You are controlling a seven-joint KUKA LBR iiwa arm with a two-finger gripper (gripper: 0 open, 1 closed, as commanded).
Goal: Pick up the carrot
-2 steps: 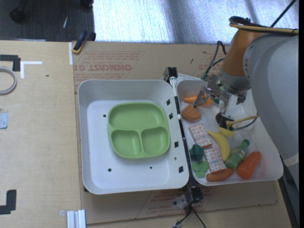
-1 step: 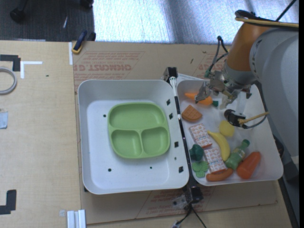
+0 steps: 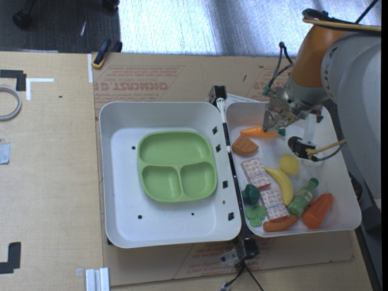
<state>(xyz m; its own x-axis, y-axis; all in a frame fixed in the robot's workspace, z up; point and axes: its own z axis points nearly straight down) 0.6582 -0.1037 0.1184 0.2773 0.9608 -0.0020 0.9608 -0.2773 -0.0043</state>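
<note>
Bench (image 3: 48, 193) nearest you; beyond, the carrot (image 3: 253, 132) lay leftward from your hand (image 3: 273, 123), which touched its right end; you couldn't tell whether it gripped.

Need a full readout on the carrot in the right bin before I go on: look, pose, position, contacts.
The carrot is a small orange toy, smooth like plastic, lying flat near the right bin's far end, long axis across the bin. The gripper sits over its right end, hiding that part. An orange ridged wedge lies just in front, close or touching.
</note>
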